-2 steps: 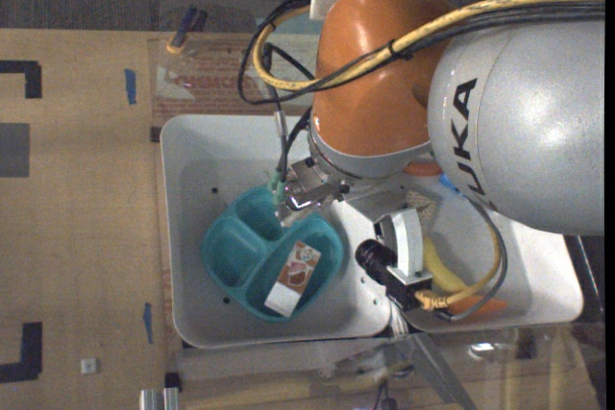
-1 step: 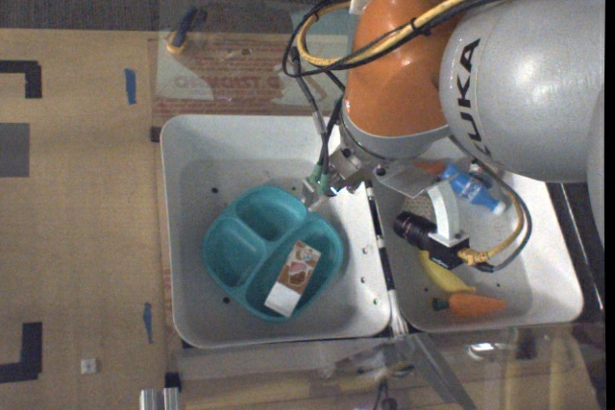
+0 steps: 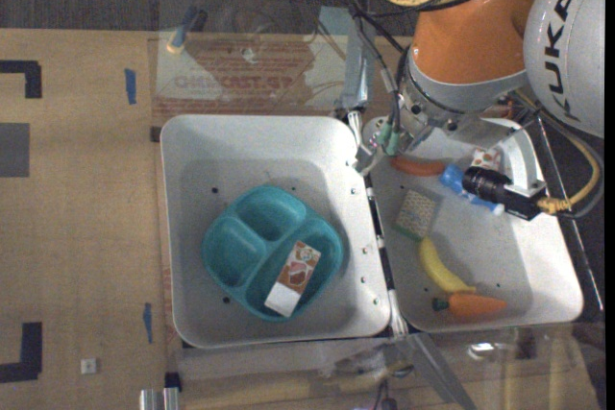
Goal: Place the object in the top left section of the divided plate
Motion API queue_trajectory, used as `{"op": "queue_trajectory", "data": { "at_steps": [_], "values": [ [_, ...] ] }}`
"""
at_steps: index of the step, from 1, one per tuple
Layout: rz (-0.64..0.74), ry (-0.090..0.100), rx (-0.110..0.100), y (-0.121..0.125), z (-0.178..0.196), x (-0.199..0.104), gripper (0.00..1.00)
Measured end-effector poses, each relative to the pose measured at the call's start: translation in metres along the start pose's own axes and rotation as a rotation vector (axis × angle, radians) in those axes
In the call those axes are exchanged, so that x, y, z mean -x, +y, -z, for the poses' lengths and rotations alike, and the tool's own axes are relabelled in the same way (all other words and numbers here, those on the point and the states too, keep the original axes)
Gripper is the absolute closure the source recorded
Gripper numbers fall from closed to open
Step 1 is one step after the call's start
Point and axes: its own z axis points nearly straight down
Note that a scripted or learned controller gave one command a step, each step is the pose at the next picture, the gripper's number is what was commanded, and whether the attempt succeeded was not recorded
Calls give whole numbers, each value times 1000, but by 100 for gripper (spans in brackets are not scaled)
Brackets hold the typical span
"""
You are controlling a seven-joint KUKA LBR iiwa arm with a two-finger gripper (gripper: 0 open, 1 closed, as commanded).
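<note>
So the task never says which object it means. My guess is the little carton, since it's the one thing sitting on the teal divided plate and it's in the wrong spot. It lies flat in the big lower-right section, slanted, with its lower end right up against the plate's rim. The plate sits in the left bin, and both of its smaller sections look bare.

Handling-wise, I'd expect the carton to be really light and fairly stiff, like a toy food box. It would probably be a bit slick on the faces, and it could dent if squeezed hard. Since it's lying flat, I'd pinch it across the narrow width, around the middle of its length. That keeps clear of the plate rim by the lower end, and the box shouldn't swing when lifted.

Looks-wise, it's a small white rectangle with a red-and-brown picture on the upper half and plain white below. The print is too small to read.

The gripper is tucked under the orange wrist, over the top-left corner of the right bin and just beside a reddish sausage-shaped piece. I can't tell if it's spread or closed, and nothing is visibly held. A banana and a carrot lie lower in that bin.
</note>
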Motion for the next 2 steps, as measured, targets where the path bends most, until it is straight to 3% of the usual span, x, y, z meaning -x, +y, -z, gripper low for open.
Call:
{"op": "queue_trajectory", "data": {
  "at_steps": [1,2],
  "values": [
    [-3,-1,1,-1,31,99,100],
    [72,3,-3,-49,-103,57,100]
  ]
}}
